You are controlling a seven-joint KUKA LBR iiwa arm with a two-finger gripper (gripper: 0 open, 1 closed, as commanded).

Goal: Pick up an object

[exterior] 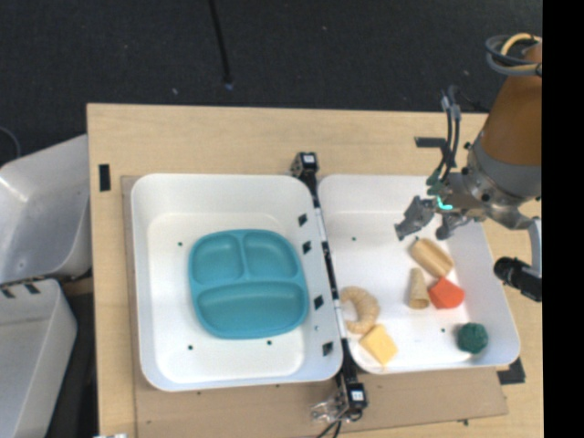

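Note:
My gripper (427, 224) hangs over the back right of the right bin (365, 203), its two fingers spread open with nothing between them. Just below it lies a tan bread roll (432, 256). A smaller tan cylinder (418, 289) and an orange-red block (447, 294) lie next to the roll. Toward the front sit a curled croissant (360, 307), a yellow cheese wedge (379, 344) and a dark green broccoli-like piece (472, 338).
The left bin (155, 208) holds a teal divided plate (247, 282). A ridge with black clips (319, 254) separates the bins. The arm's orange band (516, 121) rises at the right. A white container (36, 217) stands off the bench at left.

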